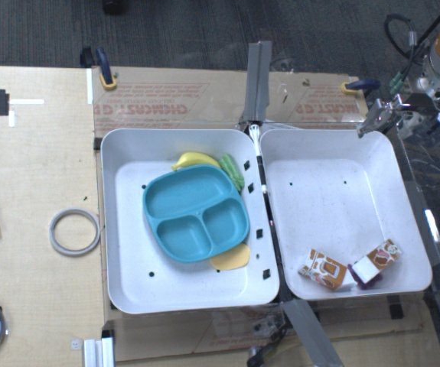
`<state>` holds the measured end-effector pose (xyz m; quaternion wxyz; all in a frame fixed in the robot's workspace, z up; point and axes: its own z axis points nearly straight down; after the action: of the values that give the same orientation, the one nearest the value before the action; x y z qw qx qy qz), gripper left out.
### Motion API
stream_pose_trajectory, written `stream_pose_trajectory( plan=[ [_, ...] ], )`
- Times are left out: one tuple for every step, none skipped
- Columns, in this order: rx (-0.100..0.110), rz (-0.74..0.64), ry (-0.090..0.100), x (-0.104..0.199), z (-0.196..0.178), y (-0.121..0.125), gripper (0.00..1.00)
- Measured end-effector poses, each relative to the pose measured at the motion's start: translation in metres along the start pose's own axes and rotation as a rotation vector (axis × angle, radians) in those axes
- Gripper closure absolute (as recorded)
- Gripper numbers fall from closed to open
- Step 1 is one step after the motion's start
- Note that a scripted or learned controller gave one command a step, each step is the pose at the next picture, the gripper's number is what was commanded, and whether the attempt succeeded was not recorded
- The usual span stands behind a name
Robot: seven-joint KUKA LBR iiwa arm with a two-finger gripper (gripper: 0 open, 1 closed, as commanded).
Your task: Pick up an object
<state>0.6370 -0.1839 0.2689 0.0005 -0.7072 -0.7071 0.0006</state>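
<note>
Blue tray (197,222) hides yellow pieces (195,160), perhaps fruit.

arm: enters at the two o'clock edge of the camera view, mostly cut off
gripper (374,119): at two o'clock, metallic, pointing toward nine o'clock, nothing between fingers

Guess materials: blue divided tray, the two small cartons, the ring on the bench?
Blue tray: likely moulded plastic, smooth with a soft sheen and rounded compartment walls. Two small cartons: probably printed cardboard, with flat faces and sharp folded edges. Ring: pale grey, matte; could be plastic or tape, too small to tell.
</note>
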Motion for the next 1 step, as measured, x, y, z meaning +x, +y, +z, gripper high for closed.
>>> stream_pose_trajectory(
  plan=[
    [0.0,0.062,0.0,-0.0104,0.1775,-0.0651,0.0]
  ],
)
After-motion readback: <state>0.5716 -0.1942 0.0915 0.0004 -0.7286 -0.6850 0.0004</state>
